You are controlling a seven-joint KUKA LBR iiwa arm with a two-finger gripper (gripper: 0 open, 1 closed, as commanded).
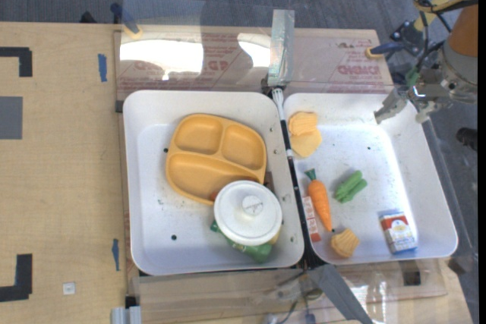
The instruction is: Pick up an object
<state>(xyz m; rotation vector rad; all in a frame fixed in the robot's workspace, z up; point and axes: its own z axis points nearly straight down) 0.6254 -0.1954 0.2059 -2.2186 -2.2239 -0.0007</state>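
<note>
In the camera view, the gripper (402, 104) hung over the far right corner of the right bin (437, 197), its fingers spread and holding nothing. Taking that bin as the landmark: a green toy (350, 185) lay near its middle, a carrot (320, 199) against its left wall, a small carton (398, 231) in its near right corner, well apart from the rest. The carton looked the safest pick, having room on both sides. A good approach would centre above it, turn the fingers across its narrow side, descend straight, then close.
</note>
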